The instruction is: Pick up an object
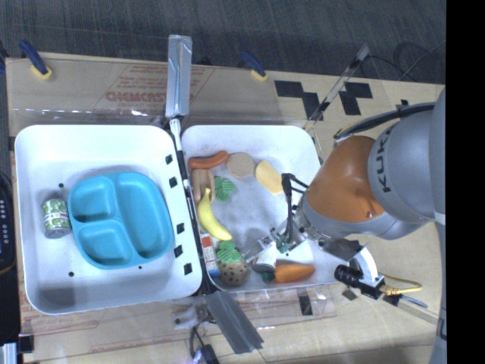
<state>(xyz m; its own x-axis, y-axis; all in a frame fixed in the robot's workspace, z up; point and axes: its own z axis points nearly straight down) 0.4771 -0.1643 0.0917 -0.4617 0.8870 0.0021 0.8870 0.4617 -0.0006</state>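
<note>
A single camera sits fixed above the bench (91,82), looking down at a slant from a moderate height, near enough that the two white bins fill most of the frame. The left bin (30,203) and the right bin (303,139) lie side by side across the middle, their shared divider running almost vertically. The far bench edge and dark floor cross the top of the view; the near bench edge sits at the bottom. The grey and orange arm (356,184) enters from the right side.
</note>
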